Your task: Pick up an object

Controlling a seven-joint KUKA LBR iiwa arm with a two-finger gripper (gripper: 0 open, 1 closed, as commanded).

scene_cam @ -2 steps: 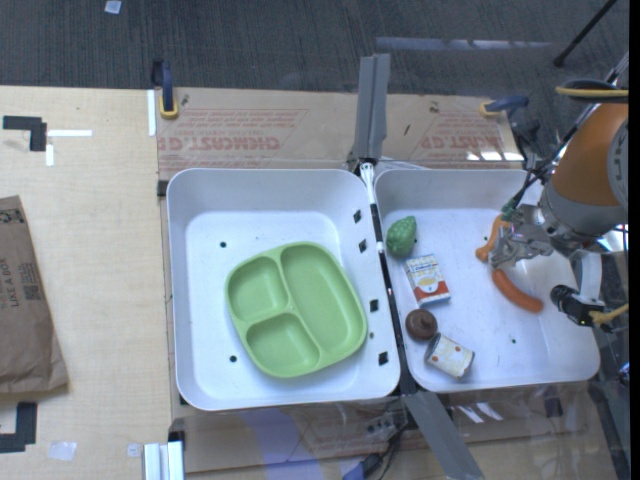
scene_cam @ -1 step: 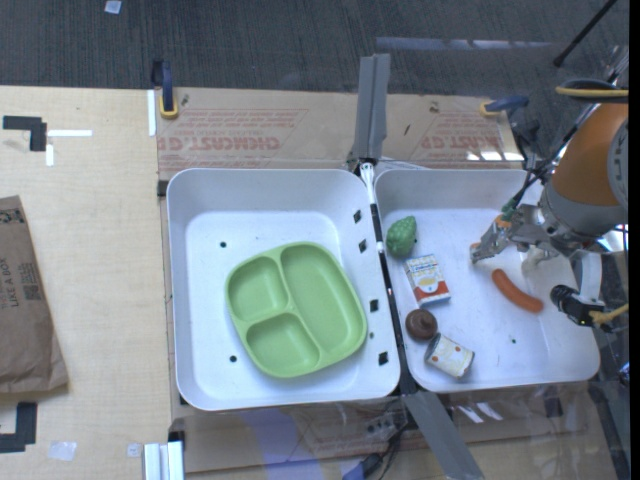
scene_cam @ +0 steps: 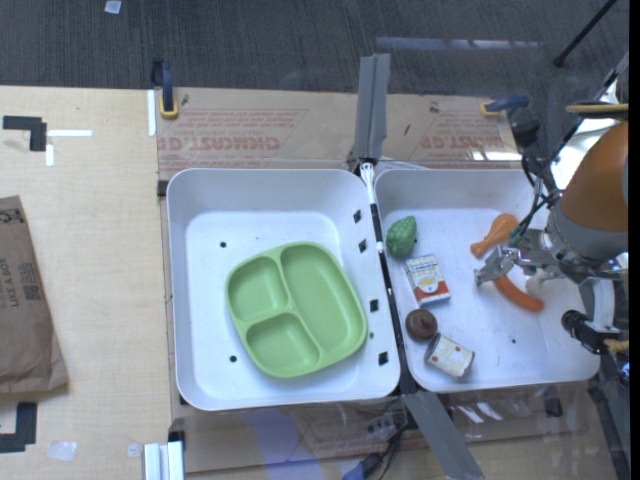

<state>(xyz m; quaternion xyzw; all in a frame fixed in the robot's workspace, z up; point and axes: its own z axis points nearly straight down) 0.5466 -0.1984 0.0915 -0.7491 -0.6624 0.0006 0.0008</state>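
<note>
My gripper (scene_cam: 497, 267) hangs low over the right part of the right bin (scene_cam: 460, 193). An orange carrot-shaped piece (scene_cam: 523, 297) lies just below and to the right of it, and a second orange piece (scene_cam: 494, 234) lies just above it. Farther left in the same bin are a green lumpy fruit (scene_cam: 402, 236), a small white and orange carton (scene_cam: 428, 278), a brown round object (scene_cam: 421, 323) and a small white box (scene_cam: 450, 357). I see nothing held in the gripper.
The left bin (scene_cam: 200, 218) holds a green divided plate (scene_cam: 295, 309). A grey divider (scene_cam: 372, 118) rises where the two bins meet. A brown paper bag (scene_cam: 25, 298) lies on the bench at far left. Cables and the arm's body crowd the right edge.
</note>
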